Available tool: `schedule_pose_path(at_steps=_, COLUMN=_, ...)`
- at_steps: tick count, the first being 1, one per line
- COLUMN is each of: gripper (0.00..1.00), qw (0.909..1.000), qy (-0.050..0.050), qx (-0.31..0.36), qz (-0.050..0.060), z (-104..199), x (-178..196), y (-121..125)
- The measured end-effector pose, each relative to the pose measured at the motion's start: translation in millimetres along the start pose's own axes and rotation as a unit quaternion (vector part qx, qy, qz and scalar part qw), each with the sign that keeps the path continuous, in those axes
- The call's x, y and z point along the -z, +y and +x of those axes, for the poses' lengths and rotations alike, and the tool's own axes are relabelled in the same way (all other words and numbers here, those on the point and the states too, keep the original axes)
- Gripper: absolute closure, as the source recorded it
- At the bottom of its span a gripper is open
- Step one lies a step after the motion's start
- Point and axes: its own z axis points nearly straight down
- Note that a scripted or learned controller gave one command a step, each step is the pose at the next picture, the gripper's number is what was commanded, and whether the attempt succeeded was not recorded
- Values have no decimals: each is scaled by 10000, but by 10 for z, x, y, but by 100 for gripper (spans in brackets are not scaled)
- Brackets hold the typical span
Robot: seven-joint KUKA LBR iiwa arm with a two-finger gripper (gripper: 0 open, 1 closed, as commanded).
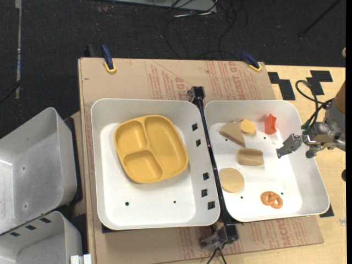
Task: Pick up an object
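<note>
Food pieces lie scattered in the right bin point(313, 188): a tan wedge point(232, 133) and a small yellow chunk point(248, 127) near its far edge, touching each other, a red block point(270, 124) toward the far right corner, a tan loaf point(250, 157) in the middle, a round flat biscuit point(231, 180) by the left wall, and a pretzel point(271, 199) near the front edge. The gripper point(300, 146) hangs over the bin's right side, fingers apart with nothing between them. A yellow divided plate point(150, 148) sits in the left bin point(104, 202), toward its far left corner.
</note>
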Motion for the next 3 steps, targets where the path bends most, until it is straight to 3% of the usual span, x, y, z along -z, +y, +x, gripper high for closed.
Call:
schedule_pose_path(at_steps=1, gripper=0, qw=10000, qy=-18, qx=18, qz=-62, z=4, x=65, y=29)
schedule_pose_path(at_steps=3, gripper=0, qw=10000, qy=-9, qx=3, qz=-40, z=-162, x=-906, y=40)
